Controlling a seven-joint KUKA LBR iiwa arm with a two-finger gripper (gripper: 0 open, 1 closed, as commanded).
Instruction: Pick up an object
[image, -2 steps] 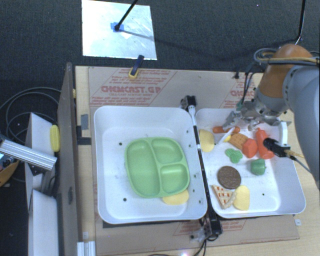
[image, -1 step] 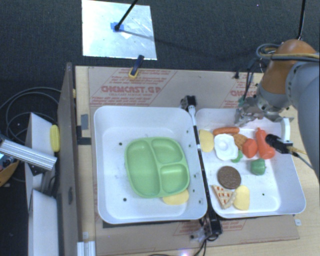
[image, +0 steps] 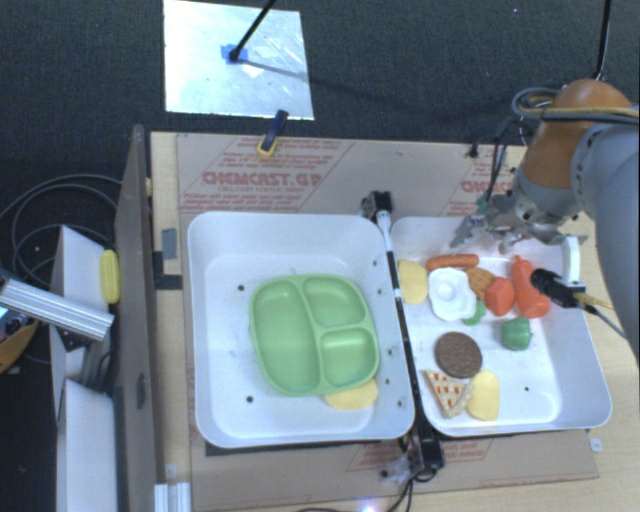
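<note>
The end effector (image: 492, 228) hangs over the right bin's (image: 585, 372) far edge; whether it is spread or pressed together cannot be told. The hot dog (image: 452, 263) lies just below it, seemingly untouched, beside the fried egg (image: 451, 293).

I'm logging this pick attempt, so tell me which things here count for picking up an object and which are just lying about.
For the job:
gripper, over the right bin's far edge
toy food in that bin: hot dog, fried egg, carrot, brown cookie, pizza slice

Lying about:
left bin
green divided tray
yellow piece under the tray's near edge
</note>
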